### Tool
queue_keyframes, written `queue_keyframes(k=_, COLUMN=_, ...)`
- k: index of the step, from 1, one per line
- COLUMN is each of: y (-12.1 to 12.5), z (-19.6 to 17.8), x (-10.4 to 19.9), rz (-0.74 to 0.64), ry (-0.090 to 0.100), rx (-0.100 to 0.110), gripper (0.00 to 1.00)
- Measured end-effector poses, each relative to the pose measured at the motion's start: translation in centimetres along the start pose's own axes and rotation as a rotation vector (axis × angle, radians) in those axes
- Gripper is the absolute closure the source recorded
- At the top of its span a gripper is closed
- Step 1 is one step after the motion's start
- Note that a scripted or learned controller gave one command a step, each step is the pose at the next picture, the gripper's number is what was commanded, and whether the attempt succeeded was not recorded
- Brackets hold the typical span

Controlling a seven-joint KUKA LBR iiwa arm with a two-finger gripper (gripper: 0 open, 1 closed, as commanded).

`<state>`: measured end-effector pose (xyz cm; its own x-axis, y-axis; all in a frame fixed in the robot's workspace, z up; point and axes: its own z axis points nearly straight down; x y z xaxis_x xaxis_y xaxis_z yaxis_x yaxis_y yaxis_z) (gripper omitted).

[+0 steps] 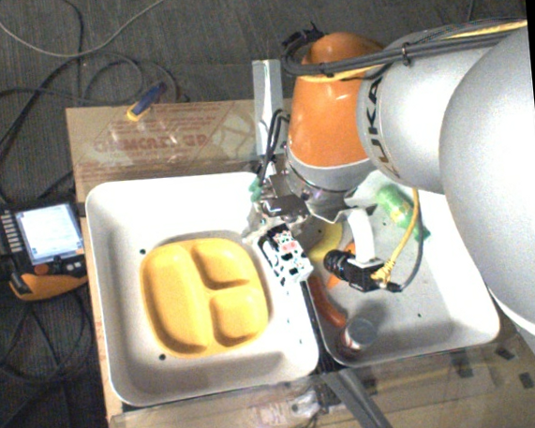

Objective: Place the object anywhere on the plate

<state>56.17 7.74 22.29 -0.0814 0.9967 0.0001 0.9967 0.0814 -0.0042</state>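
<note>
Plate [205, 294]: yellow, squarish with rounded corners, moulded into three compartments, one large on its left and two smaller on its right. It sits near the middle of the left bin [118, 223], closer to that bin's right wall.

Object: not clearly identifiable. Small items lie in the right bin [447, 323], a green piece [397, 207] near its top edge, an orange-red strip [326, 308] along its left wall, a grey round thing [361, 327] near its lower left corner; all partly covered by the arm.

Gripper [285, 252]: hangs over the seam between the two bins, just beside the plate's right edge. Finger state cannot be made out; nothing visibly held.

Writing: black letters on the grey arm casing, partly readable as "KU". Faded print on the cardboard sheet [161, 139] at the bench's top edge, illegible.
</note>
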Motion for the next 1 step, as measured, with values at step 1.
queue_keyframes(k=1, y=0.3, z=3.16, x=1.27, rz=-0.229, ry=-0.001, rx=0.001, gripper=1.0)
